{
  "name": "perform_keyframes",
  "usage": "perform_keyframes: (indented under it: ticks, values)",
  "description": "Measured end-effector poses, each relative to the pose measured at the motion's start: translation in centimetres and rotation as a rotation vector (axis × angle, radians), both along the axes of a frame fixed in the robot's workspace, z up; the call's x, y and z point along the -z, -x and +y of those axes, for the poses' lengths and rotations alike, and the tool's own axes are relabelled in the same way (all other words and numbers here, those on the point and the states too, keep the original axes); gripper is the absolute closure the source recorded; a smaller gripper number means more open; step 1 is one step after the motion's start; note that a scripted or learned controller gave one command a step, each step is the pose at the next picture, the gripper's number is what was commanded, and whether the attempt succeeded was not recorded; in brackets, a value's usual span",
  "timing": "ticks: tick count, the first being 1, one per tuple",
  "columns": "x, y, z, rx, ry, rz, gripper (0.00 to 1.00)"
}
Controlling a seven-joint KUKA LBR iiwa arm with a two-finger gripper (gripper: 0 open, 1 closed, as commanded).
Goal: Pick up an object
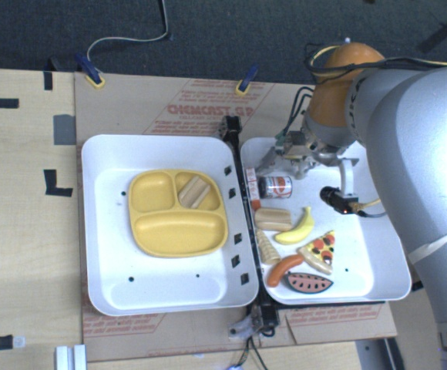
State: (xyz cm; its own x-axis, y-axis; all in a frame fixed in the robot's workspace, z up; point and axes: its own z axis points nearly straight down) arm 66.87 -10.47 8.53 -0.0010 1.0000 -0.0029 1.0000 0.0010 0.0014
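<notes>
hand [285, 163] hovering just above the can [275, 186], grip width impossible to tell. nothing lifted yet. can lying in the right bin [378, 260], above the banana [297, 228]. grasp and lift remaining, probably.

The grey arm [408, 153] is reaching in from the right, its broad link filling the right side of the view and running from the lower right up toward the top centre. The orange band [339, 91] is sitting above the wrist, near the top of the arm. Below the band, the wrist is pointing down and to the left. The gripper [289, 160] is hanging at the end of the wrist, low over the bench. Cables are looping around the band and wrist. The gripper's state is too unclear to read.
</notes>
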Motion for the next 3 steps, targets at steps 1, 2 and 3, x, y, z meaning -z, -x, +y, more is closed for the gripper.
perform_keyframes:
  ticks: [1, 2, 3]
  values:
    - [-0.1, 0.0, -2.9, 0.0, -0.001, -0.001, 0.0]
    - [-0.1, 2.1, -1.7, 0.0, 0.0, -0.002, 0.0]
    - [-0.1, 0.9, 0.3, 0.0, 0.001, 0.0, 0.0]
